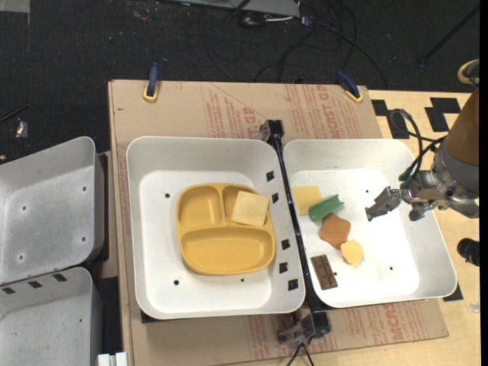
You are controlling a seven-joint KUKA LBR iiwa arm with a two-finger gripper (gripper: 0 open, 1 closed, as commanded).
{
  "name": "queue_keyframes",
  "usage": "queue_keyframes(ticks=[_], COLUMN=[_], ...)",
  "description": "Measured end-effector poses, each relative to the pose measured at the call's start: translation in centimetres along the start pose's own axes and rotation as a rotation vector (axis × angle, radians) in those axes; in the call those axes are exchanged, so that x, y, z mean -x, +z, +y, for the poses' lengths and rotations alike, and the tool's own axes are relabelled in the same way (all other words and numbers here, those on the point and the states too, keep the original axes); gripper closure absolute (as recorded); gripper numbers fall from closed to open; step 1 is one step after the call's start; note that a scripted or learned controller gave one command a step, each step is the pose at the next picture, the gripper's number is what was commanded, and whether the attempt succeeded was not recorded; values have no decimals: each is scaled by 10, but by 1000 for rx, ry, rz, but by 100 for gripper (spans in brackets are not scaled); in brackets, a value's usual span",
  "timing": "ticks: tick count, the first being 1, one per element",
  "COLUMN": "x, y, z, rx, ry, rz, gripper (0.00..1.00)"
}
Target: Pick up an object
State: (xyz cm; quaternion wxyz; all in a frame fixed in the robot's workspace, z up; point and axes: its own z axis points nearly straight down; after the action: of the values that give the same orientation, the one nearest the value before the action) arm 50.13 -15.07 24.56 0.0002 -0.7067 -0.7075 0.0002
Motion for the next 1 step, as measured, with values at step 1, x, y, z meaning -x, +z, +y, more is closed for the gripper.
queue_keyframes(ticks=[1], x=[6], y=[60], z=[4], rx=[-5], ry=[3], rz=[1], gripper=[0])
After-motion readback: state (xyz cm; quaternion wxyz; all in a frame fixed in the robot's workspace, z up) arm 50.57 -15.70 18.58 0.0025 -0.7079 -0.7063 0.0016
